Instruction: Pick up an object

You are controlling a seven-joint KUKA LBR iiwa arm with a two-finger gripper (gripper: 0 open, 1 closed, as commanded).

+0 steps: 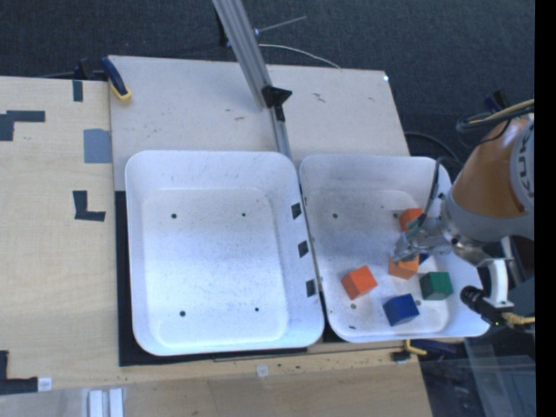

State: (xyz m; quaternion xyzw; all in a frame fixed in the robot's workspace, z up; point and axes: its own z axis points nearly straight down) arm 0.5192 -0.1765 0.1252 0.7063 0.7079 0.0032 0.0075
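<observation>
**In the right bin: gripper among crowded blocks**

Near the front edge we list an orange cube [359, 281], blue cube [400, 308], and green cube [435, 285]. The gripper [410, 248] sits low over an orange block [404, 268]; we cannot tell its opening. Risk: crowded neighbours may deflect the grasp.

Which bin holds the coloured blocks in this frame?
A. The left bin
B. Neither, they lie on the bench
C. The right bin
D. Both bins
C. The orange block, blue block and green block all lie in the right bin, where the gripper reaches.
</observation>
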